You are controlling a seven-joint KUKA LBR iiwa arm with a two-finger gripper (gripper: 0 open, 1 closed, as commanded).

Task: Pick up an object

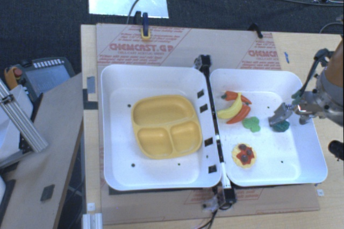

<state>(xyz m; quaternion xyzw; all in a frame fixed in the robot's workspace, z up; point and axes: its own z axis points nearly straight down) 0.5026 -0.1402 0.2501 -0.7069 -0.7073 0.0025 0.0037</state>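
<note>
Where the tool point(281, 116) hangs — teal toy point(280, 126) beneath.

The grey arm point(329, 80) reaches in from the right edge, its wrist bent downward and leftward. The tool point(281, 115) hangs low at the arm's left end, angled down toward the near left, its metal parts blurred.
</note>
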